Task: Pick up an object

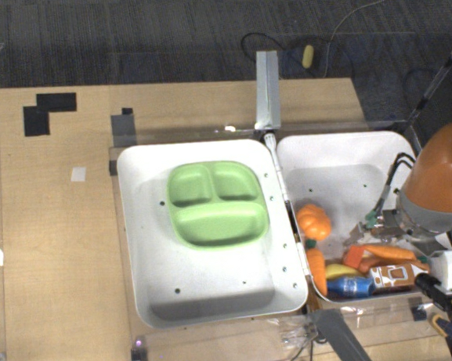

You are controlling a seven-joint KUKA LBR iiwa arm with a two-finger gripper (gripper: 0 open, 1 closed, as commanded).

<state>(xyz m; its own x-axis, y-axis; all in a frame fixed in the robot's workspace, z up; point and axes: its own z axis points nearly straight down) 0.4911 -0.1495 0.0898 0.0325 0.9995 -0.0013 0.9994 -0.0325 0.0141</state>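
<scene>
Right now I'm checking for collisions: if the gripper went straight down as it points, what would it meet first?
Probably the pile of toy food at the right bin's near edge, likely the orange carrot-like piece. Depth is unclear from this slanted view.

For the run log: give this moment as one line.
arm: over right bin | gripper: above toy pile | green tray: left bin
</scene>
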